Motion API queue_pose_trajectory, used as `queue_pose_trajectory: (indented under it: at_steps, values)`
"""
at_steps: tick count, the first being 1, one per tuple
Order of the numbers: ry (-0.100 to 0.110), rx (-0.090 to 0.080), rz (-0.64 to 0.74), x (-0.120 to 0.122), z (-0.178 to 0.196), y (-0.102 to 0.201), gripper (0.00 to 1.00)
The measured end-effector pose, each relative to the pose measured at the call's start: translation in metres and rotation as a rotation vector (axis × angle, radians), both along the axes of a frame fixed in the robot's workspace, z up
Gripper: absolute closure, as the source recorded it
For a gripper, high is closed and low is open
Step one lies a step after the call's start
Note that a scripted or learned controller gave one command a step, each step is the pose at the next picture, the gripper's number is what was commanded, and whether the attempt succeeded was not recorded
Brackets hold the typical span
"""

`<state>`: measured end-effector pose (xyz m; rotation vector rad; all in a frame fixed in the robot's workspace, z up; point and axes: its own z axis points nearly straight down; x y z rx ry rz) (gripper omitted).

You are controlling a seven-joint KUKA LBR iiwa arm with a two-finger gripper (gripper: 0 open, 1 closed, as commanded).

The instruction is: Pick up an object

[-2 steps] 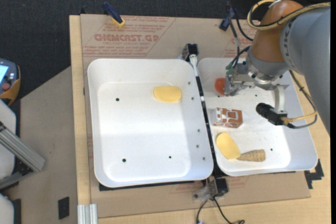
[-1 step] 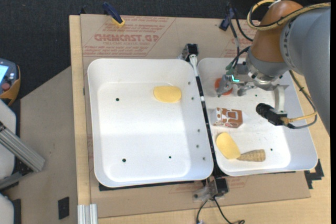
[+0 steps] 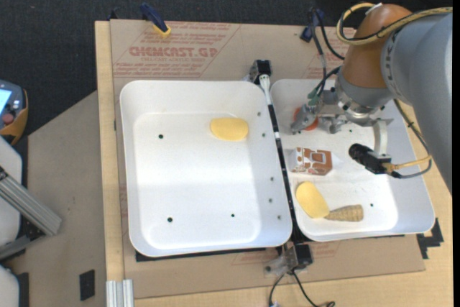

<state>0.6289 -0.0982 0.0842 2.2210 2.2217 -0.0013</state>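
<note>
A: What is on the bench?

B: Two shallow white bins side by side on a sheet of cardboard (image 3: 180, 47). The left bin (image 3: 144, 154) holds a pale yellow oval piece (image 3: 229, 129), lying toward its far right part. The right bin (image 3: 410, 205) holds several things.

A: Which ones?

B: A brown and white packet (image 3: 310, 161) lies near the bin's left wall, about halfway along. Nearer to us sits a second yellow piece (image 3: 311, 199), and just beside it on the right, touching or almost touching, a tan ridged cone (image 3: 347, 213) lying on its side. A small red thing (image 3: 304, 116) shows at the far left of that bin, partly under the arm's tooling.

A: And the arm?

B: The grey arm (image 3: 424, 75) comes in from the right, its orange band (image 3: 370, 47) above the wrist. The gripper (image 3: 323, 118) hangs over the far part of the right bin, close to the red thing. I cannot tell how it is set. A black part (image 3: 366, 157) sticks out to the right of the packet.

A: Any writing?

B: Red print on the cardboard, far of the left bin, reads roughly "CHEMCAST", with more letters after it that are too blurred to read. The packet's markings are too small to make out. A blue and yellow clamp (image 3: 155, 19) grips the cardboard's far edge.
</note>
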Motion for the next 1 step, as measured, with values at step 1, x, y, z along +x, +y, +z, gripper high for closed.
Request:
queue_pose_trajectory:
  at_steps: [1]
  values:
    - [0.004,0.001,-0.001,-0.0246,0.0005,0.0029,0.0]
